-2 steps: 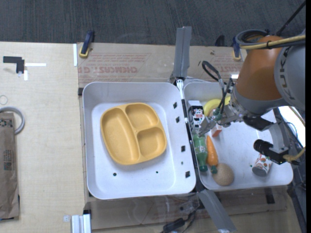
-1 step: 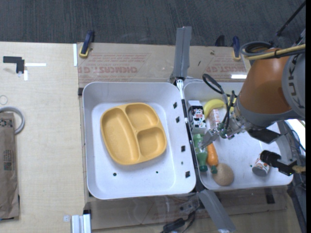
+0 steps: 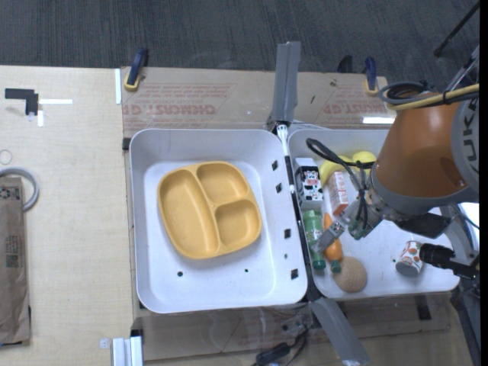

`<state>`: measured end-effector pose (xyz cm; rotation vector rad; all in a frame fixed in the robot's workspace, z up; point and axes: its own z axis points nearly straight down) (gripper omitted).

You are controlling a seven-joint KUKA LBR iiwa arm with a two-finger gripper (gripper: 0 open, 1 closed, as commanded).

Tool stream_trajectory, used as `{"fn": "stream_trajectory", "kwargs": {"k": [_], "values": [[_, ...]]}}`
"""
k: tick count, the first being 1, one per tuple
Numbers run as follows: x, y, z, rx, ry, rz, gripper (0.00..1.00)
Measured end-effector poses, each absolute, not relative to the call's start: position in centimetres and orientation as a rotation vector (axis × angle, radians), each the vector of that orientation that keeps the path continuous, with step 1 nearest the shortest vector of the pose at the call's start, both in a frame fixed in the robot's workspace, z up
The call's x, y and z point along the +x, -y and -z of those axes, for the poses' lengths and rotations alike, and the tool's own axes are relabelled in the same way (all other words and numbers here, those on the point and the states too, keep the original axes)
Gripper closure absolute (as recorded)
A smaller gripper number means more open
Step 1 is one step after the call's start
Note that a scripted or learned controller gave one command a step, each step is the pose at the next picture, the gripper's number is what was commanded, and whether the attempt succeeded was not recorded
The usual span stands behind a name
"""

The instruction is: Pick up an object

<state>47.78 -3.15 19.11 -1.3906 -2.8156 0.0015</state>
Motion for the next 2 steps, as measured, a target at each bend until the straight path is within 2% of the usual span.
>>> {"fn": "stream_trajectory", "kwargs": {"k": [1, 2], "values": [[51.4, 3.8, -19.0, -1.887, 2.511, -0.004, 0.00], [60.8, 5.2, -19.1, -1.823, 2.559, -0.004, 0.00]]}}
